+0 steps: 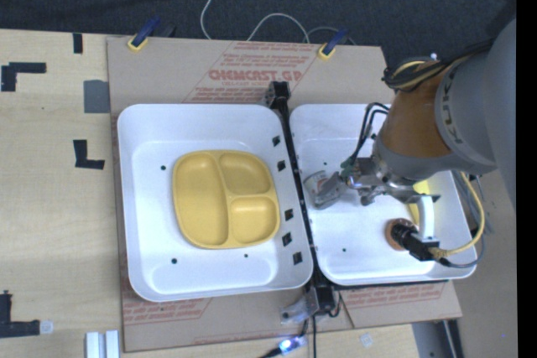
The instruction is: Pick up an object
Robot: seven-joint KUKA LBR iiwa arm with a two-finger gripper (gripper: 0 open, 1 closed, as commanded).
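My gripper (322, 188) is low in the right bin (369, 264), near its left wall, with the grey arm and its orange band reaching in from the right. I see nothing held between its tips. A small brown round object (398, 231) lies on the bin floor to the gripper's lower right, apart from it. A pale yellow-green object (423, 192) peeks out from under the wrist and is mostly hidden.
The left bin (143, 138) holds a yellow divided plate (225, 199) at its middle. A black divider (289, 180) runs between the bins. Both bins rest on a cardboard sheet (243, 71) on the wooden bench.
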